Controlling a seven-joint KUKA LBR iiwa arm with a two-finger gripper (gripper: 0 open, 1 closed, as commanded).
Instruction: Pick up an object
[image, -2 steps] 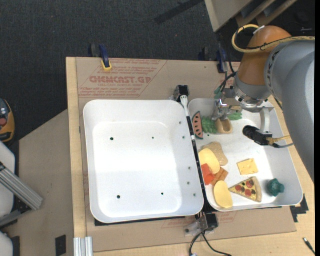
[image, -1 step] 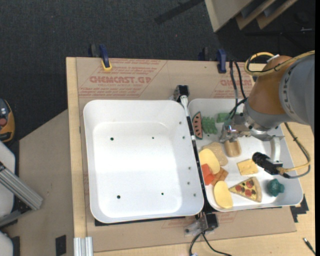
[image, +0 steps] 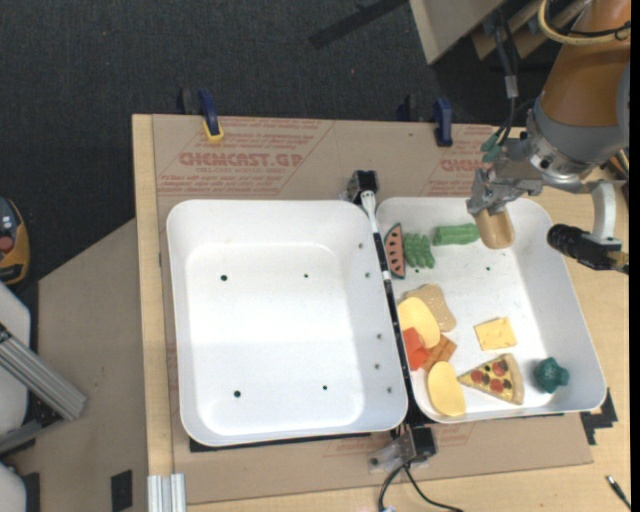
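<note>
1. Camera view from above: dark carpeted floor (image: 120, 60) around a cardboard-topped worktop (image: 300, 150), held by blue clamps (image: 210, 112) at the far edge.
2. Left bin (image: 270, 320), bare white; right bin (image: 570, 310) with toy food.
3. Tool (image: 490, 205) over the right bin's far end, clenched on a tan cylindrical piece (image: 496, 230).
4. Near it, a green pod (image: 455, 236), watermelon slice (image: 396, 250); nearer, pizza slice (image: 494, 379), cheese square (image: 494, 333), small teal lump (image: 549, 374).

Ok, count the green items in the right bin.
3: a green bean piece near the top, a darker green leafy piece beside the watermelon slice, a teal lump at the lower right. Others may be hidden.
</note>
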